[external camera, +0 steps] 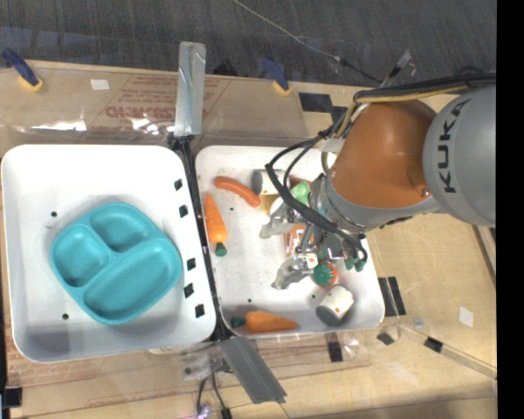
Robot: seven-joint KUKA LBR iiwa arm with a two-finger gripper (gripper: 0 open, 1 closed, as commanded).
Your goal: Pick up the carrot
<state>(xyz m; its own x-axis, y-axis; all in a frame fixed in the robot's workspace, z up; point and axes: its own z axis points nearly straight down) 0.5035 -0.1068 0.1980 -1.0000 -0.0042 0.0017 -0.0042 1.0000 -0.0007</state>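
Three orange pieces lie in the right bin point(244, 273). One carrot point(214, 219) with a green tip lies along the bin's left wall. A second carrot point(268, 323) rests against the front wall, green end to the left. A curved orange-red piece point(237, 190) lies near the back. My gripper point(284, 251) hangs over the bin's middle, right of the left-wall carrot and apart from it. Its two metal fingers point(276, 227) are spread, open, with bare bin floor between them.
A teal divided plate point(113, 260) sits in the left bin point(26, 321). Under the wrist lie a red and green toy point(323, 274), a white cup point(335, 304) and a green piece point(301, 190). Cables loop around the wrist.
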